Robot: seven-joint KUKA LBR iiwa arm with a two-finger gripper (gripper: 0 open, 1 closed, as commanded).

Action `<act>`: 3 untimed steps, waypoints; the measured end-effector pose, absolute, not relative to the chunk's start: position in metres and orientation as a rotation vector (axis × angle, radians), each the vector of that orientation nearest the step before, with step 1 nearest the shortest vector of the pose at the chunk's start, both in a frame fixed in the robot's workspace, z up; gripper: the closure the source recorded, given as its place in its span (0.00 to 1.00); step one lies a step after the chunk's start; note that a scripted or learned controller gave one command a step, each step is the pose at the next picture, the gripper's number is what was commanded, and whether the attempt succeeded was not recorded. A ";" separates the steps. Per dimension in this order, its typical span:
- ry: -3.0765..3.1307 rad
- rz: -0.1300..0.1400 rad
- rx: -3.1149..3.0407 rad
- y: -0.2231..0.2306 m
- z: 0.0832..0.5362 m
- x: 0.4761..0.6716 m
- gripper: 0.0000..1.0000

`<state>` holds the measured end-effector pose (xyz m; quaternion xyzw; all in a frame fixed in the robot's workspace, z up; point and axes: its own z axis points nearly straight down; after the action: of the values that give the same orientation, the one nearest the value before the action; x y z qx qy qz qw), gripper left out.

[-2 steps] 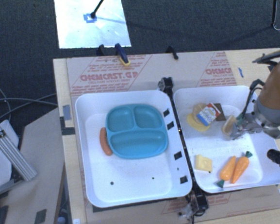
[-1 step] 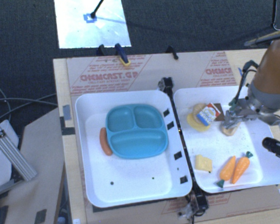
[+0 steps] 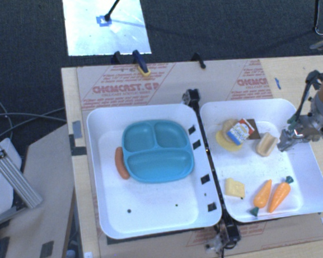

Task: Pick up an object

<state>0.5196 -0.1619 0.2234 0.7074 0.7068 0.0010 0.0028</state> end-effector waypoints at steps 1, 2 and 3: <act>2.214 -0.001 2.223 -0.210 0.236 0.485 1.00; 2.221 0.001 2.217 -0.207 0.236 0.487 0.00; 2.235 0.002 2.212 -0.162 0.149 0.571 0.00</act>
<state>0.5709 -0.1616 0.1492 0.7035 0.7107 0.0006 -0.0013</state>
